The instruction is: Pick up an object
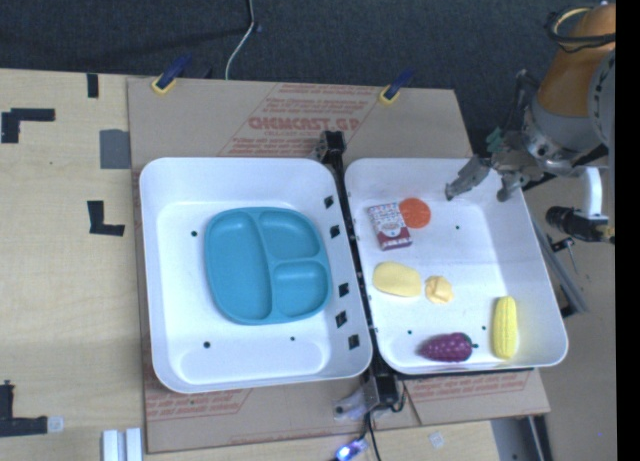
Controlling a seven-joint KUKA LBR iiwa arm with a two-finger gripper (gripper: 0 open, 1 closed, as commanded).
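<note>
The right bin holds several small items: a red and white carton, an orange round piece, a yellow lemon-like piece, a small yellow chunk, a corn cob and a purple bunch of grapes. My gripper hangs over the bin's far right corner, above and to the right of the orange piece. Its two fingers stand spread apart with nothing between them.
The left bin holds a blue divided plate. Both bins rest on a cardboard sheet on the wooden bench. A black clip hinge line joins the bins. A cable runs down at the back.
</note>
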